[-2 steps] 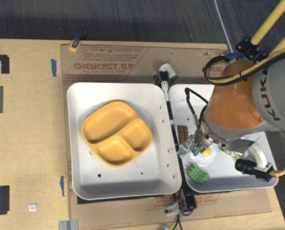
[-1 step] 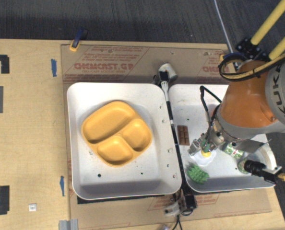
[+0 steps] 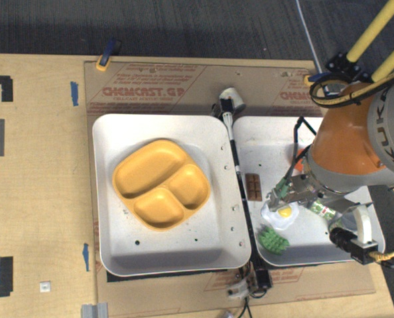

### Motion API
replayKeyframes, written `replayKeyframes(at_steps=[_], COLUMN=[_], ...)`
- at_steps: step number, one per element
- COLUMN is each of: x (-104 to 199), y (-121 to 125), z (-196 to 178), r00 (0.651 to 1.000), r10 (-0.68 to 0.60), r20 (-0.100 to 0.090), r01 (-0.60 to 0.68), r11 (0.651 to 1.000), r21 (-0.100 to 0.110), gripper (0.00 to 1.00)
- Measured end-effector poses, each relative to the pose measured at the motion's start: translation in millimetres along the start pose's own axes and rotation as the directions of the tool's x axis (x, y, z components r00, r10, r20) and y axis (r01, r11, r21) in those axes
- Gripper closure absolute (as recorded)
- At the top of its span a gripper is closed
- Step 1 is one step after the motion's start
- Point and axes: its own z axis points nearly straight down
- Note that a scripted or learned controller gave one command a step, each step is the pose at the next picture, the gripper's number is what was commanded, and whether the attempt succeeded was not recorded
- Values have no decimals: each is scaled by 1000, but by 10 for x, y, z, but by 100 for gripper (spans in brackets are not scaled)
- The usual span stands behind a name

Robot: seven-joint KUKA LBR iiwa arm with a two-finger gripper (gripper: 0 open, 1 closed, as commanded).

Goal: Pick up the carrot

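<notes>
A slim orange-red piece (image 3: 296, 156), which looks like the carrot, peeks out from behind the arm's orange band in the right bin (image 3: 263, 138); most of it is hidden. My gripper (image 3: 295, 192) hangs low over the middle of the right bin, just above a fried-egg toy (image 3: 281, 214) and in front of the orange piece. The wrist body hides the fingers.
The left bin (image 3: 111, 177) holds a yellow divided plate (image 3: 160, 183). In the right bin lie a brown chocolate bar (image 3: 253, 186), a green broccoli-like toy (image 3: 273, 241) near the front wall, and a green-and-white item (image 3: 322, 210) under the arm. A black cable (image 3: 231, 121) runs between the bins.
</notes>
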Motion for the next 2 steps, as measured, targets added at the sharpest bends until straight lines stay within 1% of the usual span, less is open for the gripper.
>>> replayKeyframes(at_steps=[1,2], x=[1,-303], y=[0,372], z=[0,-3], r00=[1000,984], r10=[0,-177], r20=[0,1], r01=[0,177], r11=[1000,984], r21=[0,-2], gripper=[0,0])
